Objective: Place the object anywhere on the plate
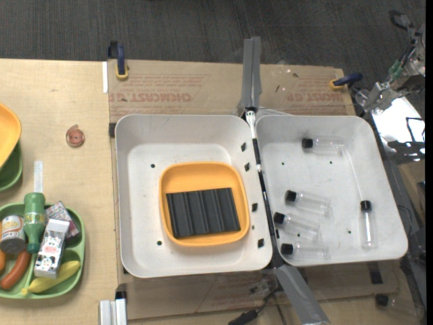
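Overhead, the left bin [128, 181] holds an orange plate [203, 176] with a dark ribbed block [204, 212] lying flat on it. Beside it, the right bin [382, 181] contains five clear vials with black caps: one [319, 143] near the back, three clustered along the left side [304, 202], [292, 223], [301, 250], and one [366, 221] toward the right. Whether the gripper is open or closed cannot be told from this view.

Wooden bench [61, 87], cardboard sheet [203, 87] — two white bins [135, 195] side by side, green tray [71, 276] at left
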`<move>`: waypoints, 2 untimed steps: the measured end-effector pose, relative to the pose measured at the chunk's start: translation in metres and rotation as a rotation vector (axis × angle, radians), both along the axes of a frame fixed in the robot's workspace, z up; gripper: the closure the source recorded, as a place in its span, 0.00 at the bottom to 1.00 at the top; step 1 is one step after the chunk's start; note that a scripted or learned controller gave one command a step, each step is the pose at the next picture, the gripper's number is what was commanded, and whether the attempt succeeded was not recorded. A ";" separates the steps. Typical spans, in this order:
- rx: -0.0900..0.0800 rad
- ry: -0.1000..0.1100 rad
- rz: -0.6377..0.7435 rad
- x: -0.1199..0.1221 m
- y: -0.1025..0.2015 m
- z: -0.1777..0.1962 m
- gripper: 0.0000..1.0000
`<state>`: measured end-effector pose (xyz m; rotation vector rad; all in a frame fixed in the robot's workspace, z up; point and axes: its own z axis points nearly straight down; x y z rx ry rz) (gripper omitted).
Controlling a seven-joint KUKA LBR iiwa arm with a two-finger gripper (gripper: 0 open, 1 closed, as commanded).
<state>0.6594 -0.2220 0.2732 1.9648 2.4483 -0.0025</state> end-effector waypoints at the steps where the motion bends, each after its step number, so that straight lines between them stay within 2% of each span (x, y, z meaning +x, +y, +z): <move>1: 0.001 0.001 0.181 0.000 0.000 0.168 1.00; 2: 0.001 0.001 0.497 -0.065 -0.001 0.156 1.00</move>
